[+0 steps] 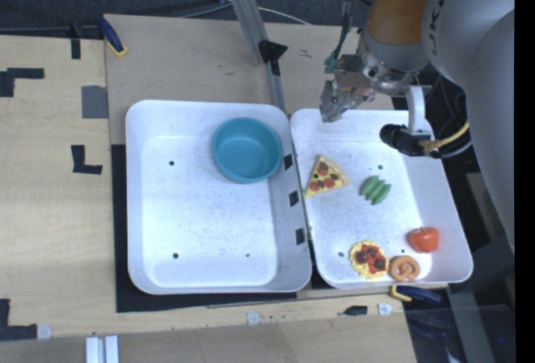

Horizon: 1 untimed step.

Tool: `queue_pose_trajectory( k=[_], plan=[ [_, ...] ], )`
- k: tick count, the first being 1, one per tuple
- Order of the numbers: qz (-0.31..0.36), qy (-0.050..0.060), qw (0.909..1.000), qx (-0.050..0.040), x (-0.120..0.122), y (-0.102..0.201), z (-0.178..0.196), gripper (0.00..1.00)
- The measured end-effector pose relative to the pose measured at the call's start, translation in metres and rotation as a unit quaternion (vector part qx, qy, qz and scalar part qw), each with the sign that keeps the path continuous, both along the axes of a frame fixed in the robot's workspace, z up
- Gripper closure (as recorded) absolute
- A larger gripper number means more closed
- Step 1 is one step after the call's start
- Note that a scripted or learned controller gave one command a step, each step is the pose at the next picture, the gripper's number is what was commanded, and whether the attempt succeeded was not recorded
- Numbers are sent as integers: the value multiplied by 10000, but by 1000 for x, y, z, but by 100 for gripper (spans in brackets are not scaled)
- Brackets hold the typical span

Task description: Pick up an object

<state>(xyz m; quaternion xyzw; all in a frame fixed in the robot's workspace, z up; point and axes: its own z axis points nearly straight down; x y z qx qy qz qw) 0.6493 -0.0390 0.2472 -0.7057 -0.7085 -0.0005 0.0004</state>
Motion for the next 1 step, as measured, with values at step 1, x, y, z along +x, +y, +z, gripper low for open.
queue_pose_trajectory(
  k=[1],
  plan=[
    [5,3,10000,0,3,54,0,100]
  ],
)
